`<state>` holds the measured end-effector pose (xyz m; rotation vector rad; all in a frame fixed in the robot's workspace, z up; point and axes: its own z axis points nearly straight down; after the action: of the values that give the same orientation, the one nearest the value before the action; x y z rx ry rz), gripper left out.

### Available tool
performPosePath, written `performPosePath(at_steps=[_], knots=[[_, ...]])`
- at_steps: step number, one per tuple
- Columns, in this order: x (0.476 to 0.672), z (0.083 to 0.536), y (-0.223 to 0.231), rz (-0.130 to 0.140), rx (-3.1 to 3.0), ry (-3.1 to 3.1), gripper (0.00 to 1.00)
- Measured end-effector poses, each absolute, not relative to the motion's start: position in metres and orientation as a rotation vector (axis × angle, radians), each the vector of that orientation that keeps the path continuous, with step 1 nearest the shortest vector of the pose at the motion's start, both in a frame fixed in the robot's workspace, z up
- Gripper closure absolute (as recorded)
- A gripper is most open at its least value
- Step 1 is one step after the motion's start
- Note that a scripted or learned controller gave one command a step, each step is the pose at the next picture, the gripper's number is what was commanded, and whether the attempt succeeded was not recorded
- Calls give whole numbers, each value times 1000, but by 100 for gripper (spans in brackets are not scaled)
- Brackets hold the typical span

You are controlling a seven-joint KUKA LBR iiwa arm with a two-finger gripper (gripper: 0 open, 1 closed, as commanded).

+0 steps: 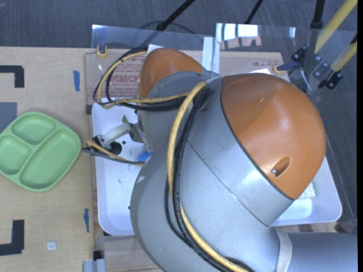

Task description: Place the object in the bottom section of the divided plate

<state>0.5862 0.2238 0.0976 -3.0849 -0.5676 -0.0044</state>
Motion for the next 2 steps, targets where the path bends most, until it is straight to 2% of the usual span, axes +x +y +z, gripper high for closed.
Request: performPosePath(at_steps=[1,2], knots=[[548,88,201,-6,-3123,-310,100],[529,128,158,0,-3099,-348,100]])
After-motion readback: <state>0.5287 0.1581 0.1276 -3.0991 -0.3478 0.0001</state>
